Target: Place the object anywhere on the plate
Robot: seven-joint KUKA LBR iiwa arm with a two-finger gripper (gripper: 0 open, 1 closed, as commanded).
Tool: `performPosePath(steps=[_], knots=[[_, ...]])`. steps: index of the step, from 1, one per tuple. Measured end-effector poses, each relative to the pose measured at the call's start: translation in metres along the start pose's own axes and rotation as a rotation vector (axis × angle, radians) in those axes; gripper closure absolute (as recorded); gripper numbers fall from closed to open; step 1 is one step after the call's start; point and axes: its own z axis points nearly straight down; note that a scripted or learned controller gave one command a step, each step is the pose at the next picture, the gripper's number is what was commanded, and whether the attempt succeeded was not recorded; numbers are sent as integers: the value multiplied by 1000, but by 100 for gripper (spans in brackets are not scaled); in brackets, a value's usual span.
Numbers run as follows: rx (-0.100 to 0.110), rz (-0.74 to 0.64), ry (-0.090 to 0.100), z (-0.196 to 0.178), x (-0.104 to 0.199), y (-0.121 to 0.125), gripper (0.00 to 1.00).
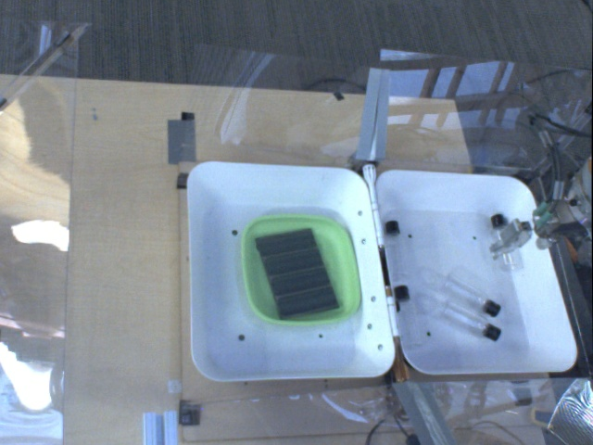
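A lime-green square plate (251, 276) sits in the middle of the left white bin (213, 202). A dark grey ridged rectangular block (296, 273) lies flat on the plate, slightly turned, well inside the rim. Nothing touches or covers the block.
The right white bin (445, 193) holds two clear tubes with black caps (468, 302), a clear piece (508, 240) near its far right wall, and loose black caps (391, 227). A grey post (374, 119) stands behind the seam between the bins. Cables lie at the right edge (561, 137).
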Motion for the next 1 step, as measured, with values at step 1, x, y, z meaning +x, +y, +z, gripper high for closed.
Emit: performPosePath(steps=[1], knots=[[0, 10, 1, 6, 5, -35, 0]])
